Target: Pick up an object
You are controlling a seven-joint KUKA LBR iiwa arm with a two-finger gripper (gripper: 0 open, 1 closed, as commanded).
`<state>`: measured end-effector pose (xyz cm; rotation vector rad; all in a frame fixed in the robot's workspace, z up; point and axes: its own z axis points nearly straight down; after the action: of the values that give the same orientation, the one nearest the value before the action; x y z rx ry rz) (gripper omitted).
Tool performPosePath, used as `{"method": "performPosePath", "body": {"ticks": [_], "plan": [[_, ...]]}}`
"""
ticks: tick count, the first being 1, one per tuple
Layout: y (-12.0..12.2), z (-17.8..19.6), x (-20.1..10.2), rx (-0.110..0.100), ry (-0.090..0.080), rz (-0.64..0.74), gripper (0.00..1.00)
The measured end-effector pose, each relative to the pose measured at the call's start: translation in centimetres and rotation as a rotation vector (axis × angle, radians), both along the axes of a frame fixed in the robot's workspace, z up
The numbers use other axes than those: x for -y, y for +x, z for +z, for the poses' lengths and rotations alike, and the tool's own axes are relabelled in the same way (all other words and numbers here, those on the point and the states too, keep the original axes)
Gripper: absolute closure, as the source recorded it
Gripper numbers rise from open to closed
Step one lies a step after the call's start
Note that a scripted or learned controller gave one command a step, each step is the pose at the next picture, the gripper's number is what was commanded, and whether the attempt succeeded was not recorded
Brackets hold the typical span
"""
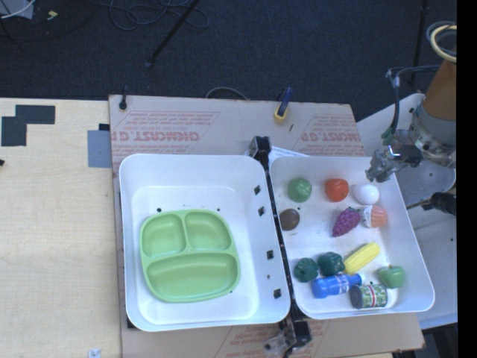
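Note:
The right bin holds several small toy foods. At its far side lie a green ball, a red tomato and a white egg. Purple grapes and a brown ball sit mid-bin. Yellow corn, a blue bottle, a green pepper and a small can lie near the front. My gripper hangs over the bin's far right rim, just above and right of the egg, with nothing seen in it.
The left bin carries a light green divided plate. Two dark green broccoli pieces lie by the corn. An orange-and-white piece touches the grapes. Cardboard lies under both bins.

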<state>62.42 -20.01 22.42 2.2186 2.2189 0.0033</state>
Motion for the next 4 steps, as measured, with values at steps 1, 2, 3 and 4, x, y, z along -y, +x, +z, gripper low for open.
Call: {"method": "performPosePath", "body": {"ticks": [1,2,3,4], "plan": [[-0.5,1.0,-5.3,-0.006,0.003,0.004,1.0],[-0.8,1.7,-10.6,-0.007,0.004,0.005,1.0],[0.0,0.6,-15.3,-0.009,0.003,0.003,1.0],[0.3,-0.5,-20.9,-0.009,0.002,0.004,1.0]]}}
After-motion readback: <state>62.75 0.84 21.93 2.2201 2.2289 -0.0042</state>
